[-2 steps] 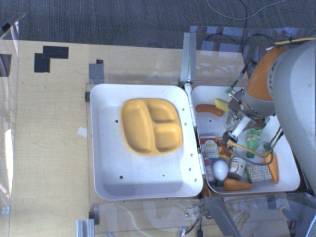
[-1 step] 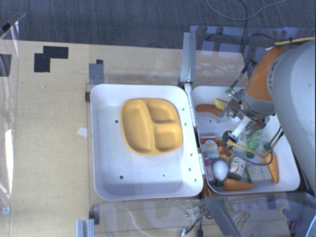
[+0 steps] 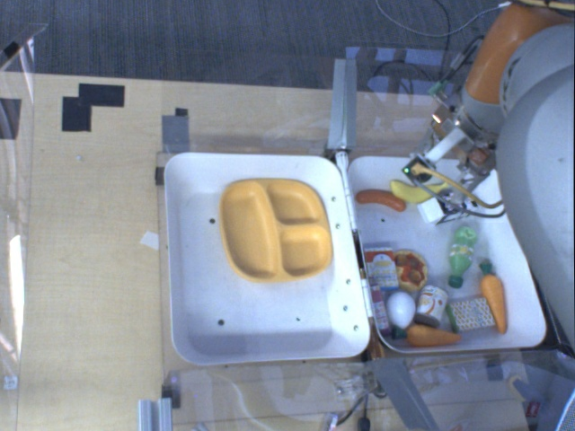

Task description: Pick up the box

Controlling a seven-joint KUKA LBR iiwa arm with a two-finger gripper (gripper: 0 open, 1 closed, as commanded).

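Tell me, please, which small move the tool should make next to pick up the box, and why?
Probably move toward the near part of the right bin. The tool hangs at the far part, over the banana, while the box lies lower in the view, beside the egg, untouched.

Two shallow white bins are set side by side on the wooden table [image 3: 99,241]. In the left bin [image 3: 193,321] a yellow compartment tray [image 3: 274,227] is laid. In the right bin [image 3: 521,326] a red sausage [image 3: 380,199] and a banana [image 3: 409,191] are seen near the far wall. Toward the near wall a green bottle [image 3: 462,254], two carrots [image 3: 493,302] [image 3: 431,335], a white egg [image 3: 400,310] and a small can [image 3: 432,303] are gathered close together. Black tape marks [image 3: 90,104] are stuck on the table at the far left.
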